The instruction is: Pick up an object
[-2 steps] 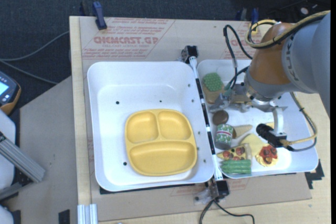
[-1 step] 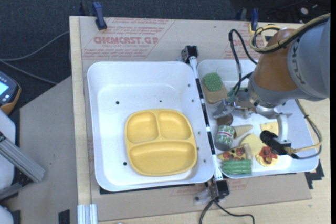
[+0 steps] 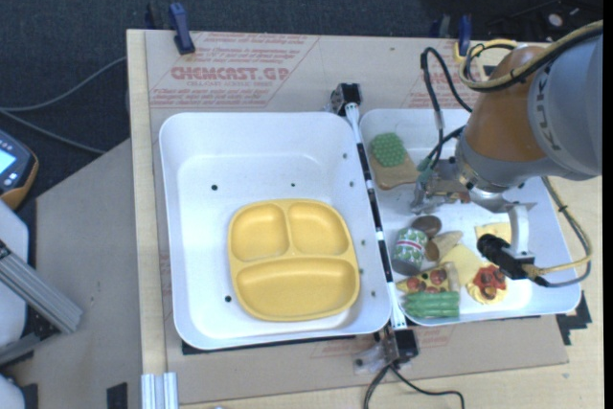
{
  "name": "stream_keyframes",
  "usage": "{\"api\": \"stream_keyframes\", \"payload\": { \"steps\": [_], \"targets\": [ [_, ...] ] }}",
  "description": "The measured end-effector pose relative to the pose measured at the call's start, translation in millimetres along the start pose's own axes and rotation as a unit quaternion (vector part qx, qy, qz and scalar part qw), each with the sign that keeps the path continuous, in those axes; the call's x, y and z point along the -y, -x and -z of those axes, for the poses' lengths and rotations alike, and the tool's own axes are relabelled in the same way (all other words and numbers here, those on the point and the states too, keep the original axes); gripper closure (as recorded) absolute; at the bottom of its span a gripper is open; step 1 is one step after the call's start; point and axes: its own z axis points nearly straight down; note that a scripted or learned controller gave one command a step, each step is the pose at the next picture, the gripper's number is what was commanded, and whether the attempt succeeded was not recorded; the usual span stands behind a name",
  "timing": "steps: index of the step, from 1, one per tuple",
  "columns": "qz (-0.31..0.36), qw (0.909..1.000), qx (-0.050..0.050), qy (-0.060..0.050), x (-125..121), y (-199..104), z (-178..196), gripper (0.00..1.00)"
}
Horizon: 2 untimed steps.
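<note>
The gripper [image 3: 433, 196] hangs low in the right bin [image 3: 551, 302], just beside a green-topped sponge [image 3: 391, 158]; whether it grips anything cannot be told. A yellow divided plate [image 3: 290, 259] lies in the left bin [image 3: 192, 206].

R bin's got the pickable stuff, all small toy food. Green scrubby sponge on a tan base [image 3: 391, 158] sits at the far end near the divider. Small green/white/red can [image 3: 410, 248] lies w/ a brownish round thing [image 3: 427, 226] just beside it. Pizza-looking slice [image 3: 428, 281] and a green ridged piece [image 3: 430, 305] touch at the near edge. Yellow wedge [image 3: 462, 260] sits next to another red-topped bit [image 3: 489, 282].
</note>
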Motion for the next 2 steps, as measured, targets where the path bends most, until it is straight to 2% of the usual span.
{"api": "stream_keyframes", "payload": {
  "steps": [1,2],
  "targets": [
    [0.0,1.0,0.0,0.0,0,0,-1,0.0],
    [-0.001,1.0,0.0,-0.003,52,11,-11,0.0]
  ]
}}
